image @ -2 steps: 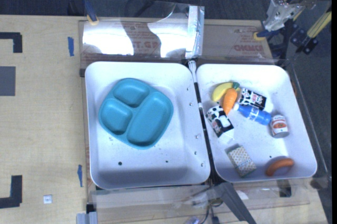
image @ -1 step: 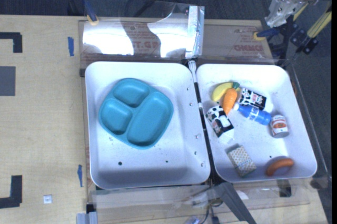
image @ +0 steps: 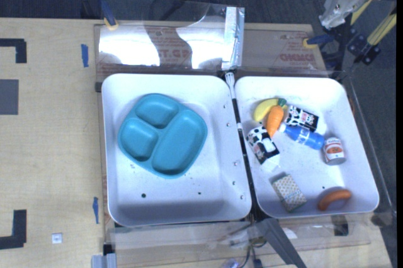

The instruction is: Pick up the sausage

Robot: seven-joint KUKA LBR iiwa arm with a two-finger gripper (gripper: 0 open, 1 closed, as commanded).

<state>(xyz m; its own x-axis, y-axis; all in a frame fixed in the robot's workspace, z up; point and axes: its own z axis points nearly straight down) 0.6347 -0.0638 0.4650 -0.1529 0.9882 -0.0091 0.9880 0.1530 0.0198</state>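
Observation:
The sausage (image: 334, 198) is a short brown-orange piece lying flat near the front right corner of the right bin (image: 352, 103). It touches nothing else. The gripper (image: 341, 7) is a pale grey piece at the top right, high and well beyond the bin's back edge, far from the sausage.
The right bin also holds a banana (image: 263, 109), a carrot (image: 274, 120), a cow-patterned carton (image: 262, 143), a blue bottle (image: 305, 128), a small can (image: 334, 151) and a patterned block (image: 289, 191) left of the sausage. A blue divided plate (image: 164, 134) lies in the left bin (image: 126, 197).

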